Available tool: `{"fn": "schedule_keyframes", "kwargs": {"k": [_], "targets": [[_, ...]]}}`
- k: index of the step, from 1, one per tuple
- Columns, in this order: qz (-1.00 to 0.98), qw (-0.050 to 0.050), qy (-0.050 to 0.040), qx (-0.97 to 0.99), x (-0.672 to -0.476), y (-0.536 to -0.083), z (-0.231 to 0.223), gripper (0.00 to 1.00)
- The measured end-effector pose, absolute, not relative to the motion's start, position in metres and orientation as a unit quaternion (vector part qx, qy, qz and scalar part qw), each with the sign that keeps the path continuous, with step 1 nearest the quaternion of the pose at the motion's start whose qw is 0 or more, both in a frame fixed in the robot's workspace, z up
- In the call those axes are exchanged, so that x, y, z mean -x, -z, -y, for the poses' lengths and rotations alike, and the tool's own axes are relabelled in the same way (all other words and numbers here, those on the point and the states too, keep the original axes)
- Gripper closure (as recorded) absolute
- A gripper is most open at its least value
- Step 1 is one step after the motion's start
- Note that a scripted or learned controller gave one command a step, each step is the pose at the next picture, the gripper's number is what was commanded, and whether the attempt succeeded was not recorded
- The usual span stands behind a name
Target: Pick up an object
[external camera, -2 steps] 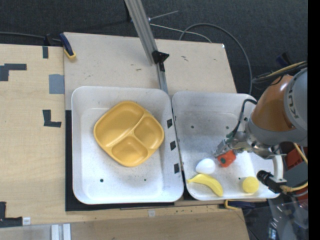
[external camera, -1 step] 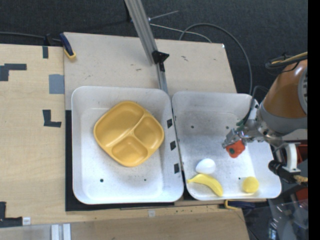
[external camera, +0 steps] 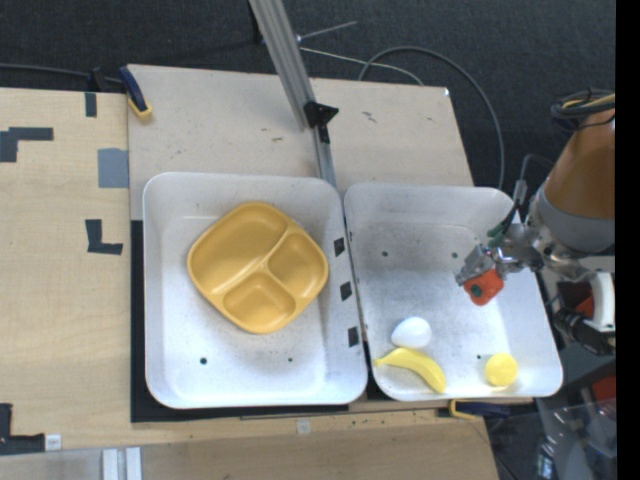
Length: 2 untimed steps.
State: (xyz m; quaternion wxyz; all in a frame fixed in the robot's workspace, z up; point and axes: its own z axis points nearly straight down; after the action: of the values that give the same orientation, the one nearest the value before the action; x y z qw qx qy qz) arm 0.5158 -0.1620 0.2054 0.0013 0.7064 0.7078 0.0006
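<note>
pale wooden bench point(external camera: 60, 268) over dark carpet, two shallow white bins side by side. left bin point(external camera: 165, 368) holds a yellow divided plate point(external camera: 258, 266), sitting flat near its middle. right bin point(external camera: 440, 218) holds a white egg-shaped object point(external camera: 410, 332), a yellow banana point(external camera: 415, 366) touching it just below, and a small yellow ball point(external camera: 501, 370) near the front right corner. arm reaches in from the right; gripper point(external camera: 482, 278) sits low at the right bin's right side, with a small red-orange object point(external camera: 485, 286) at its tip. the fingers look pressed onto that red piece, apparently pinching it. judgement: grasp seems made, lift not yet evident; what remains is raising it clear of the bin. grip could slip.
</note>
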Motion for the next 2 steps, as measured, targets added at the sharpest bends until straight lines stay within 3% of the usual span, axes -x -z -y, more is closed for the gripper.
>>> {"fn": "schedule_keyframes", "kwargs": {"k": [1,2], "targets": [[-0.708,0.002,-0.0007,-0.707,-0.512,-0.256,0.171,1.0],[-0.708,0.001,-0.0002,-0.706,-0.512,-0.274,0.171,1.0]]}}
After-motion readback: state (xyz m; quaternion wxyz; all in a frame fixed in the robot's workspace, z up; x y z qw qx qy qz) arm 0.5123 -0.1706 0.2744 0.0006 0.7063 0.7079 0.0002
